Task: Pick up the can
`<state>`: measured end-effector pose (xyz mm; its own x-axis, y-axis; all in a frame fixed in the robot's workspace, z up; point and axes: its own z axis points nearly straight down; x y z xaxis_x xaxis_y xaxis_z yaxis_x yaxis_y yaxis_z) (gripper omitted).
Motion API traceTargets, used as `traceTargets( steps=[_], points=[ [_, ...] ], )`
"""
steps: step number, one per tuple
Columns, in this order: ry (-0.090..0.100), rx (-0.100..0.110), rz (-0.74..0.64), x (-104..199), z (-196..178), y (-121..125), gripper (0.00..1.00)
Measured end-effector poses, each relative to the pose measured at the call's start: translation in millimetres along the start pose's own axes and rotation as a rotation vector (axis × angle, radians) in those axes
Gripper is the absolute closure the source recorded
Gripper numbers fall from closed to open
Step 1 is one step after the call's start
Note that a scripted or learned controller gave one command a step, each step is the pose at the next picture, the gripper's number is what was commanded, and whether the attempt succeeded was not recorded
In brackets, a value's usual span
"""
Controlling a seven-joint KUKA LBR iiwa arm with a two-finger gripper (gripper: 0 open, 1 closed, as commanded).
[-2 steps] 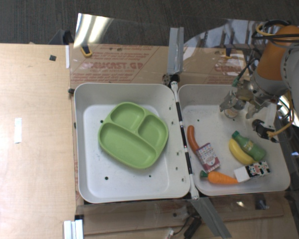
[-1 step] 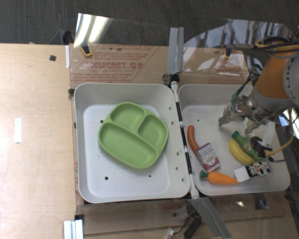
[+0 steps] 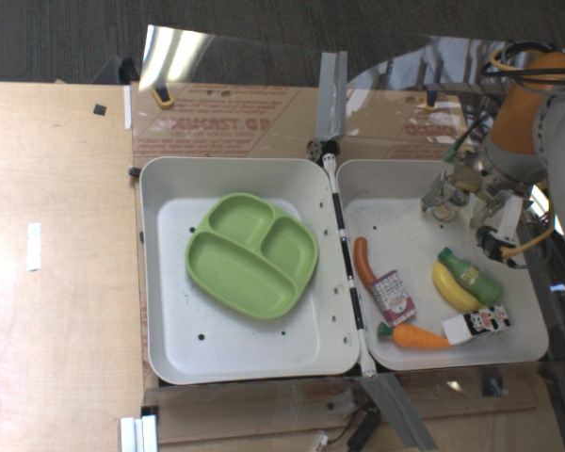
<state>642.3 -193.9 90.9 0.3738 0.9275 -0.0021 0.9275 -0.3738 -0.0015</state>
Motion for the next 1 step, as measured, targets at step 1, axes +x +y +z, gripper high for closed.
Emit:
traceTargets(
  steps=[1],
  points=[
    [0.005,0.002,-0.006,-2.6,-0.5,7.9,0.00]
  ],
)
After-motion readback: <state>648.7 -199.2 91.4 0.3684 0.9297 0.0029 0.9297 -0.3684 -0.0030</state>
